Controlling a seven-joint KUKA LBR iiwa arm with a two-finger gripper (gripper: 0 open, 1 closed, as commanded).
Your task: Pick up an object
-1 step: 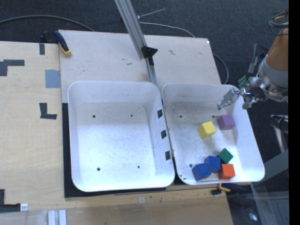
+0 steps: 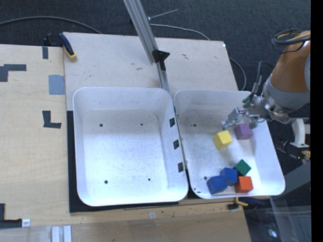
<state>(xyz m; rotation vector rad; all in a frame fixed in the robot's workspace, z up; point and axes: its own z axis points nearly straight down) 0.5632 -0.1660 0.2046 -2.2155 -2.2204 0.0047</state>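
Note:
Several small cubes lie in the right bin [image 2: 262, 185]. A yellow cube [image 2: 222, 139] and a purple cube [image 2: 244, 131] sit near the bin's middle right. A green cube [image 2: 243, 166], two blue cubes [image 2: 229, 175] [image 2: 217, 184] and an orange cube [image 2: 245, 184] cluster at the near right corner. My gripper [image 2: 237, 118] reaches in from the right and hangs over the far right part of this bin, just beyond the yellow and purple cubes. Nothing shows held in it.
The left bin [image 2: 81, 135] stands beside the right one, their rims meeting at the middle. A slanted metal pole [image 2: 144, 29] rises behind the bins. The arm's orange band [image 2: 292, 69] is at the right edge. Cables lie on the dark floor.

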